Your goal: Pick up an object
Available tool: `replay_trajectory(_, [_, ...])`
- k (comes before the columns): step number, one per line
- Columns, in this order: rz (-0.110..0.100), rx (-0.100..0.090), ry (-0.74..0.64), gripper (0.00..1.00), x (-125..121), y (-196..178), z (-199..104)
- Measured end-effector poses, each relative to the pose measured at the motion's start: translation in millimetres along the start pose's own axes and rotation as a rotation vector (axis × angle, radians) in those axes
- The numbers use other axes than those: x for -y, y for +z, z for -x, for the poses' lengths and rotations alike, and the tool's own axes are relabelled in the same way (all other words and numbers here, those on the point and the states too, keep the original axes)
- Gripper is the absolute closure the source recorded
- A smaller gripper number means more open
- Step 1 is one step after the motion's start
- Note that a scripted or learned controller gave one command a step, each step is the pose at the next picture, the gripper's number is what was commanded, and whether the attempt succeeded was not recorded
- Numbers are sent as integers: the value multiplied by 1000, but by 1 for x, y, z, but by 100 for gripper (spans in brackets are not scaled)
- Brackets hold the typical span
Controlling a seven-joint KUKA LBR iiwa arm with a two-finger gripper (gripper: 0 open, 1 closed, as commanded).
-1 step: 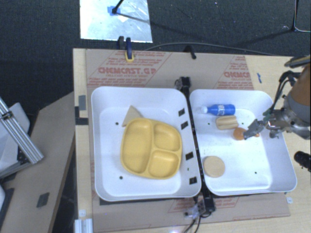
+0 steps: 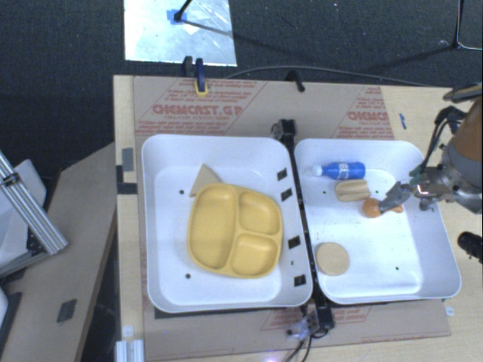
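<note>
The table (image 2: 249,100) is seen to carry two white bins side by side. The left bin (image 2: 170,292) holds a yellow divided tray (image 2: 234,231), with a tan triangular piece (image 2: 204,178) at its 11 o'clock. In the right bin (image 2: 434,274) a blue bottle (image 2: 341,170) lies above a tan bun (image 2: 352,190); a round cookie (image 2: 332,259) lies toward 6 o'clock. The tool (image 2: 394,200) is placed touching or just beside the small orange object (image 2: 371,207), at its 3 o'clock; whether it is apart or together cannot be told.

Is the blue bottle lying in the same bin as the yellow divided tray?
No, the blue bottle lies in the right bin, while the yellow divided tray sits in the left bin.
</note>
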State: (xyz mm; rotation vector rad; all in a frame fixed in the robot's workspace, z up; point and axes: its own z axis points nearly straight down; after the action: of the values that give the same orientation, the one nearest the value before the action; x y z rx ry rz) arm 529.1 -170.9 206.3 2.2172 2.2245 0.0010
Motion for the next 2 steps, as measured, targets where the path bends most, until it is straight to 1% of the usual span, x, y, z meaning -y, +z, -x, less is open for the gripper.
replay_trajectory(1, [-3, -1, 1, 0, -1, 41, -1])
replay_trajectory(2, [-4, -1, 2, 0, 4, 103, 2])
